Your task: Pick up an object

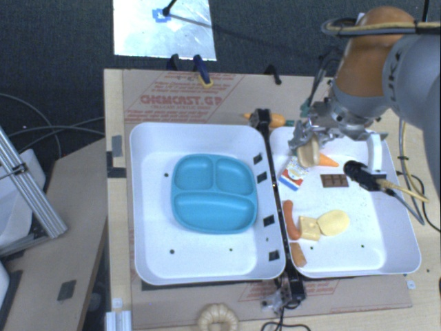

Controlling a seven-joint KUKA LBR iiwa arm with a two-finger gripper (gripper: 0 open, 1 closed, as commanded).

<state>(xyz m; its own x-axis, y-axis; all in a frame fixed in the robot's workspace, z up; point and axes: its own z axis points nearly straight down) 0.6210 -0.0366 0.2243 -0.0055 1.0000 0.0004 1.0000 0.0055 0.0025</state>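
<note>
The gripper [308, 142] hangs at the far left corner of the right bin [365, 243], right on top of a tan wedge [308, 156] (bread, perhaps). Whether it is clenched on the piece or released cannot be told from this angle. The wedge looks light, stiff and dry, probably toy plastic, so a pinch across its narrow flat sides should hold. A carrot [329, 161] lies just beside it, with a chocolate bar [335, 180] nearby.

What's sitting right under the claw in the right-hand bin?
A tan food piece sits just under the claw, an orange piece poking out beside it. The arm covers the bin floor behind, so anything there is hidden.
</note>
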